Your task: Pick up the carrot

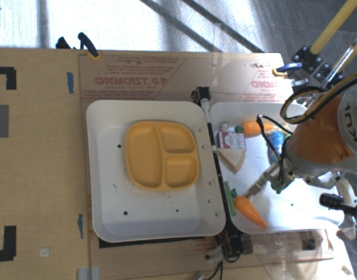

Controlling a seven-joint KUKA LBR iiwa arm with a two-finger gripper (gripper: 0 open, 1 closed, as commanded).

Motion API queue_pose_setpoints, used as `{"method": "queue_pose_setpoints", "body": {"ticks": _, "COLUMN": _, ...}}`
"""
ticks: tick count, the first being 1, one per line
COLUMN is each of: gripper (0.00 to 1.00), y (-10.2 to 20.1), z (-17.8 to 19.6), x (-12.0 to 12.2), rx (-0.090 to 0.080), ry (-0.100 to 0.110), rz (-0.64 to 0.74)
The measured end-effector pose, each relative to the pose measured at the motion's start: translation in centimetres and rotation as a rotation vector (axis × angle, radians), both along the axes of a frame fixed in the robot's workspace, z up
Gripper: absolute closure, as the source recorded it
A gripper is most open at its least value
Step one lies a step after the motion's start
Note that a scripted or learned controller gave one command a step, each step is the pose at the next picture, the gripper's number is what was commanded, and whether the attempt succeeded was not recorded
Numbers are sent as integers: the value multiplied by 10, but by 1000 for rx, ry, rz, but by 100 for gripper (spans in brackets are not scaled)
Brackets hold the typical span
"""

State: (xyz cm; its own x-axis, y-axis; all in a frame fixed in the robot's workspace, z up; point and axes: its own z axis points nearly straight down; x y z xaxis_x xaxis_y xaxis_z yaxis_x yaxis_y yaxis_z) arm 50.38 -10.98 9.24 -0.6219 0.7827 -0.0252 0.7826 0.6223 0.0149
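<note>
- The tabletop [38,156] carries two white bins.
- The carrot [250,211] lies in the right bin [307,214].
- The pincer [252,192] hovers just above the carrot; I cannot tell whether it is spread.

Bulky rounded grey arm [336,139] with a broad orange band above the wrist. Black cables looping across at ten o'clock. Slim grey metal two-finger end effector [250,192] tapering off toward seven o'clock.

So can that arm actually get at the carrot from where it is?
Probably yes. The carrot lies in the open in the right bin, near its front left corner, and the gripper hangs just above it. The bin's wall close by may crowd the approach.
</note>
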Motion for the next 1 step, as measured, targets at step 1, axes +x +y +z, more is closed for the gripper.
{"method": "queue_pose_setpoints", "body": {"ticks": 1, "gripper": 0, "y": 3, "z": 2, "x": -12, "rx": -8, "ry": -16, "rz": -24}}
